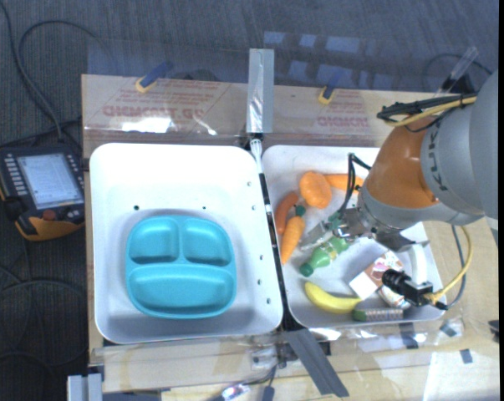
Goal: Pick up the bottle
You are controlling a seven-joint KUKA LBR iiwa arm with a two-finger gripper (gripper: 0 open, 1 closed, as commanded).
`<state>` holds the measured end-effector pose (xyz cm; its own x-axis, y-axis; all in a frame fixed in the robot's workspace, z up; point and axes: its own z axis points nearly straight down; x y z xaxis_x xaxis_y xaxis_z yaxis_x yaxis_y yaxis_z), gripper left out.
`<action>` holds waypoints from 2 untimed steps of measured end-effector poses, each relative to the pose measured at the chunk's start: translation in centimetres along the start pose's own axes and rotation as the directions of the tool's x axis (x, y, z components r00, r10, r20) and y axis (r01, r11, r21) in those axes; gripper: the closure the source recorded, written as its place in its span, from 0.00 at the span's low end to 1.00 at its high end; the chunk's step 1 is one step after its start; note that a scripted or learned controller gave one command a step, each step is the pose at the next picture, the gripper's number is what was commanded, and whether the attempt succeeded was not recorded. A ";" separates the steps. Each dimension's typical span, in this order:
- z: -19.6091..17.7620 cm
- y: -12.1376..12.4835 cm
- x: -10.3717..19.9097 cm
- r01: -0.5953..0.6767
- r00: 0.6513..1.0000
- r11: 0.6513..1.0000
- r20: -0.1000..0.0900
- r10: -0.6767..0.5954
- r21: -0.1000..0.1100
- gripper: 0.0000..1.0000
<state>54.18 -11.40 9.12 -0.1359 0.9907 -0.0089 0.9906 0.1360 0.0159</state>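
Arm (419,170) over the right bin (435,261), gripper (345,224) at the bottle (325,253).
Finger state: cannot tell. Crowding carrots (292,224) and banana (331,297) could cause a slip or wrong grab.

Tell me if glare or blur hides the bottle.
Camera view: the bottle is small and soft, its clear body hard to trace against the white bin; the claw overlaps its upper end; glare sits on the plastic sheet behind.

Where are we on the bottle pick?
Done: the gripper has reached into the right bin and sits at the green bottle. In hand: closing on it; a grasp isn't confirmed. Left: the lift, since the bottle lies beside the carrots.
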 end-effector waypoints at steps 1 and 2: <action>0.0 0.6 0.6 -0.106 0.994 0.994 -0.001 0.106 0.005 0.00; -0.1 -5.4 -0.4 0.097 0.995 0.995 -0.001 -0.097 -0.002 0.00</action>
<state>48.92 -12.50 9.13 -0.2317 0.9727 -0.0091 0.9726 0.2318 0.0167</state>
